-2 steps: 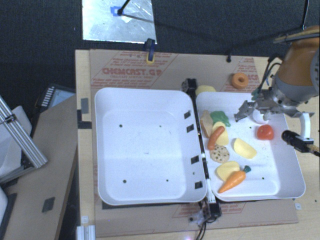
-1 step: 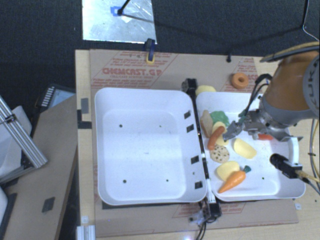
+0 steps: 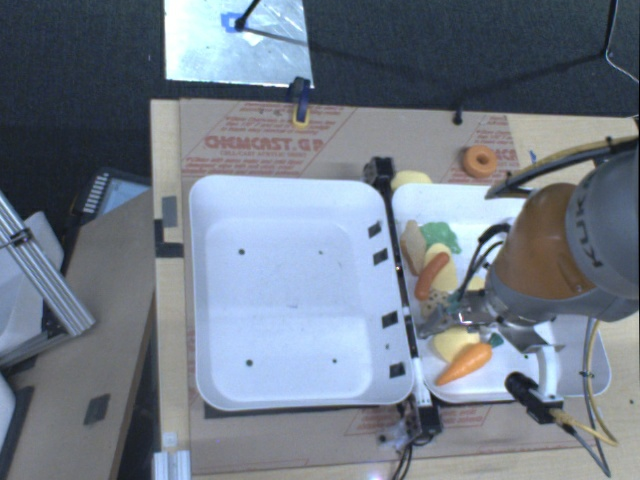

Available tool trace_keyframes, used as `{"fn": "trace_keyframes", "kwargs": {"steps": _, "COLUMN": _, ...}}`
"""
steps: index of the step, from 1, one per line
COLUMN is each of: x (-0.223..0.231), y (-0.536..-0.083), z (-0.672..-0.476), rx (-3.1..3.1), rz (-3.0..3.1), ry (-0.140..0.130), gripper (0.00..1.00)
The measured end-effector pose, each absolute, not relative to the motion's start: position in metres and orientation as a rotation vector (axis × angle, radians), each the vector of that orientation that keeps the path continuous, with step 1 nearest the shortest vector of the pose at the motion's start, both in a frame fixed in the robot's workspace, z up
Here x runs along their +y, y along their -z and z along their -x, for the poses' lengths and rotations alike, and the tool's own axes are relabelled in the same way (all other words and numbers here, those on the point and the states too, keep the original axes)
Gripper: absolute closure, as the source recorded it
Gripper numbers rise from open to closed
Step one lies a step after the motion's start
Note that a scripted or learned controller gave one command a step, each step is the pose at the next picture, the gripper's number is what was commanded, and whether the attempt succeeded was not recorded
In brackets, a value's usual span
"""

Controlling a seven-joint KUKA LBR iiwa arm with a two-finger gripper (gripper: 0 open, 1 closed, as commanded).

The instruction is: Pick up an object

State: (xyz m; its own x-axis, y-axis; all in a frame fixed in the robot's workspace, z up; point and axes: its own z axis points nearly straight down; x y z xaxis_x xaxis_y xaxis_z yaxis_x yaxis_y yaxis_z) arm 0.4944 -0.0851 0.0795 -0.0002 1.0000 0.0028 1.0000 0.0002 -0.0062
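The grey arm [image 3: 590,238], orange band above its wrist, reaches in from the tabletop's right edge and bends down, its gripper [image 3: 440,318] low near the tabletop's front edge.

My count: two white bins [image 3: 285,298], one carrot [image 3: 463,364], one doughnut [image 3: 480,161], one green leafy piece [image 3: 440,235].

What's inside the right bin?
The right bin holds an orange carrot, a yellow piece, green food and a reddish piece; the arm covers the rest.
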Motion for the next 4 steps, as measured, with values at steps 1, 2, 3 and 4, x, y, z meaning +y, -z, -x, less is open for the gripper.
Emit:
{"fn": "trace_keyframes", "kwargs": {"steps": 1, "x": -0.086, "y": -0.095, "z": -0.499, "rx": -2.227, "rz": 2.221, "ry": 0.005, "gripper": 1.0}}
{"fn": "trace_keyframes", "kwargs": {"steps": 2, "x": -0.086, "y": -0.095, "z": -0.498, "rx": -2.226, "rz": 2.22, "ry": 0.005, "gripper": 0.0}}
{"fn": "trace_keyframes", "kwargs": {"steps": 3, "x": -0.086, "y": -0.105, "z": -0.5, "rx": -2.228, "rz": 2.221, "ry": 0.007, "gripper": 1.0}}
{"fn": "trace_keyframes", "kwargs": {"steps": 4, "x": -0.029, "y": -0.19, "z": -0.561, "rx": -2.24, "rz": 2.215, "ry": 0.014, "gripper": 1.0}}
